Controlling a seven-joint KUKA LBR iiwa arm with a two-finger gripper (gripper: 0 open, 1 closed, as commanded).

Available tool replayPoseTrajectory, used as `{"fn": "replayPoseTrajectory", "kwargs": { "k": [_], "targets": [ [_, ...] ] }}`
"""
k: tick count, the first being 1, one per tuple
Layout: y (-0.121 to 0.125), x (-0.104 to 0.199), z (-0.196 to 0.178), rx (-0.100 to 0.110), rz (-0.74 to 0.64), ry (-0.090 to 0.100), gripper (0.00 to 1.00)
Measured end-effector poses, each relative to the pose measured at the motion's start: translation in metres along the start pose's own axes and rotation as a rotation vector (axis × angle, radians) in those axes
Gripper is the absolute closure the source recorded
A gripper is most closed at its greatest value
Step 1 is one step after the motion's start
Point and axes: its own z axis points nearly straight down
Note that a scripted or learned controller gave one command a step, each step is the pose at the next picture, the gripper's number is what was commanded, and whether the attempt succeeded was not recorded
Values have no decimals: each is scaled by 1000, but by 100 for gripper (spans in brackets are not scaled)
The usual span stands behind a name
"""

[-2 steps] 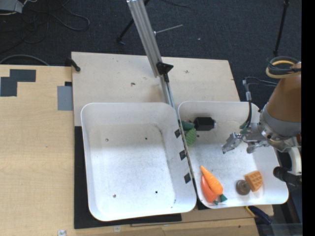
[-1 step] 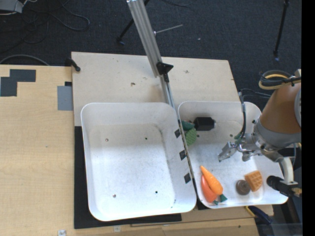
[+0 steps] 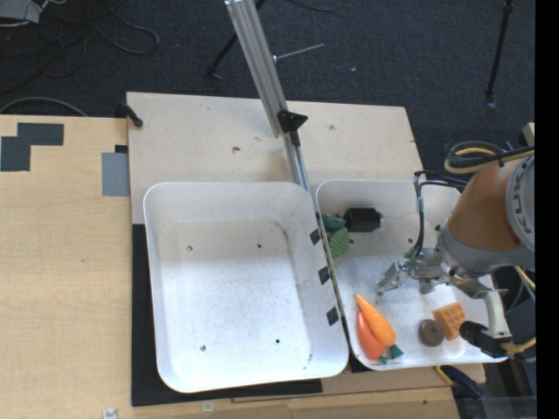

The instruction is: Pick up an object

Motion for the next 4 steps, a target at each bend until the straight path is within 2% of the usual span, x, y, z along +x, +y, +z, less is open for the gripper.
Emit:
{"fn": "replayPoseTrajectory", "kwargs": {
  "k": [1,2,3,4],
  "targets": [
    [0,-1,-11,0,7,1,100],
    [-4,-5,-73,-4,4,-1,100],
    [3,-7,-134,-5,-2,-2,100],
    [3,-8,-153,-2,-2,0,100]
  ]
}}
